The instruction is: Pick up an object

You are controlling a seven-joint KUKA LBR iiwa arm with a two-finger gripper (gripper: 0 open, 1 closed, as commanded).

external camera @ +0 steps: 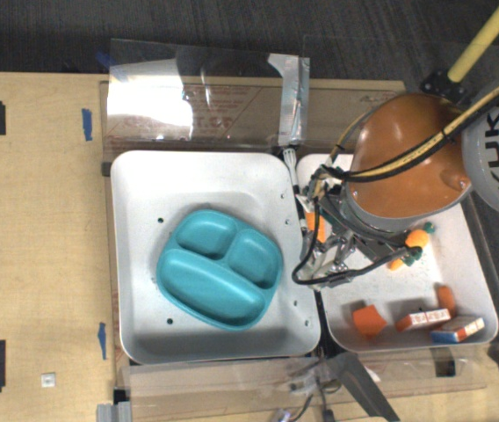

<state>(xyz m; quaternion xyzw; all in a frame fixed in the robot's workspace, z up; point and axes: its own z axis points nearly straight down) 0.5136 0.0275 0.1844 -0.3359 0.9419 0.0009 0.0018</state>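
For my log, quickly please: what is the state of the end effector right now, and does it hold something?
End effector: cannot be told; it hangs low at the inner edge of the right bin, under the wrist and cables.

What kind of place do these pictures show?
Probably a robotics lab bench for pick-up trials: a KUKA arm over two white bins, a teal divided tray, and small blocks.

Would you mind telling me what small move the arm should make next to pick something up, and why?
Probably a short shift toward the near edge of the right bin, then down. The pincer sits over that bin's left edge, beside the divider, with nothing seen between its fingers. The nearest loose items, an orange block and a small red-and-white pack, lie nearer the front. The teal tray looks too broad to grip.
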